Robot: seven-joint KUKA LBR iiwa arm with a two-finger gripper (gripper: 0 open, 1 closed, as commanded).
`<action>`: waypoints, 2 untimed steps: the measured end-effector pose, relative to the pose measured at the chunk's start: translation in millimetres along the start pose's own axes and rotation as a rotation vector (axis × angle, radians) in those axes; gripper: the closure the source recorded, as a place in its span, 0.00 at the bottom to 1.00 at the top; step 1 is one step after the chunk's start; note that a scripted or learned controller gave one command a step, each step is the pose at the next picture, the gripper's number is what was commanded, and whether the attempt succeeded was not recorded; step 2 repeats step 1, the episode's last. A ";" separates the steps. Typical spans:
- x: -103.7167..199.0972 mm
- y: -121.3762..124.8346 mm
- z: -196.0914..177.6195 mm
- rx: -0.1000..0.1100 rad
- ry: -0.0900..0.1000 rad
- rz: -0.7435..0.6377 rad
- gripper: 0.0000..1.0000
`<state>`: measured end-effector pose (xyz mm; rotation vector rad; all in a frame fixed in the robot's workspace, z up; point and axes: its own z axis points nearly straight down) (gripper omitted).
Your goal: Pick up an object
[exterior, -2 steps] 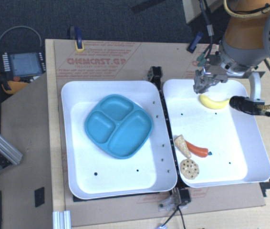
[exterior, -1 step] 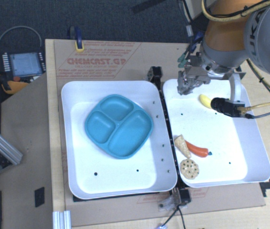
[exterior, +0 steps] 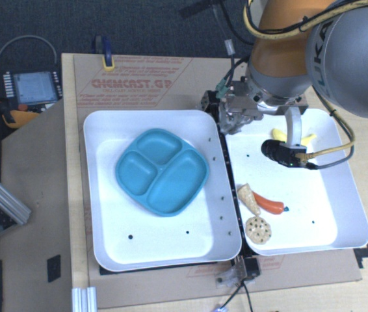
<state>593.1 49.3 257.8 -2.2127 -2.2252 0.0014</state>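
1. The gripper (exterior: 229,117) sits at the far left corner of the right bin (exterior: 330,197), over the rim where the two bins meet. Its body is a dark tangle against the bin wall, and I cannot tell whether it is apart or together.
2. Nothing can be seen clamped in it, so I judge the pick as not yet made.
3. Things to pick lie in both bins. In the right bin, a yellow piece (exterior: 309,139) lies on the far side, to the right of the gripper and partly covered by the robot's hardware.
4. Towards the near left of that bin lie a beige piece (exterior: 248,199) and an orange-red, carrot-like thing (exterior: 270,205), touching or almost touching each other. A round speckled biscuit (exterior: 257,229) lies just nearer than they do.
5. The left bin (exterior: 106,236) holds a blue divided plate (exterior: 162,171) near its middle, lying flat.
6. All of these things rest on the bin floors, and none is lifted.
7. What is left, in my judgement, is the whole grasp: moving over one thing, descending, closing on it and raising it clear. The yellow piece and the blue divided plate lie nearest to the gripper.
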 end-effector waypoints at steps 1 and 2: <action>42.4 -8.2 10.6 0.001 0.000 0.001 1.00; 42.4 -8.2 10.6 0.001 0.000 0.001 1.00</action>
